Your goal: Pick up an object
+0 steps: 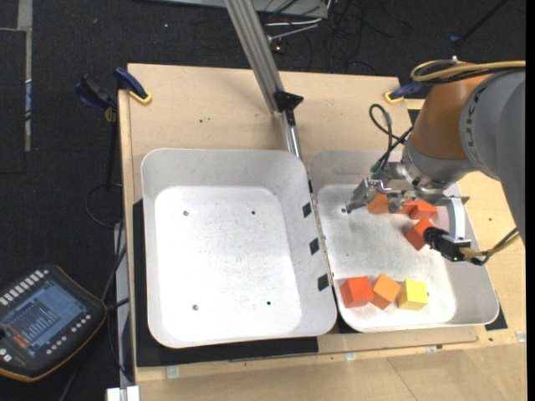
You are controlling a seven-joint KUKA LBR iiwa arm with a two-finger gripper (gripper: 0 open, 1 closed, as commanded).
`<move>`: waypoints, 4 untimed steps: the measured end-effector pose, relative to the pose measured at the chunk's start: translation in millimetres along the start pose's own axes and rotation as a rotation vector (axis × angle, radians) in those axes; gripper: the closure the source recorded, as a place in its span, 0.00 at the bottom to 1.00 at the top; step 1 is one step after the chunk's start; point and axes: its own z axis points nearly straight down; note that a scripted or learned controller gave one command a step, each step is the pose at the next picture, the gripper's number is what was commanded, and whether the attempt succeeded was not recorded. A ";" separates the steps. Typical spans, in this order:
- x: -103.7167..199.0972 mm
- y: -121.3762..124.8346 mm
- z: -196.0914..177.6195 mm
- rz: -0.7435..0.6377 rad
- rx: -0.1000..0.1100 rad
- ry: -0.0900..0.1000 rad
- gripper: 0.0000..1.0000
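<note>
My gripper [374, 195] hangs low over the back half of the right bin [476, 303], under the grey wrist with its orange band. An orange block [381, 205] lies right against the gripper's underside, partly hidden by it; I cannot tell whether it is held. Two red blocks [423, 211] [415, 237] lie just to its right, beside the wrist. Along the bin's front sit a red-orange block [358, 291], an orange block [386, 289] and a yellow block [415, 294], side by side.
The left bin [159, 224] adjoins the right one. A slanted metal pole [259, 53] comes down to the bench behind the bins. Clamps [132, 86] grip the bench's back corners. A teach pendant [42, 320] lies at front left.
</note>
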 end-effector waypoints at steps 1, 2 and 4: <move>0.4 -0.7 31.8 0.000 0.014 0.003 0.00; 0.0 0.4 19.9 0.000 0.010 0.002 1.00; 10.3 7.1 -77.1 -0.005 0.004 0.002 1.00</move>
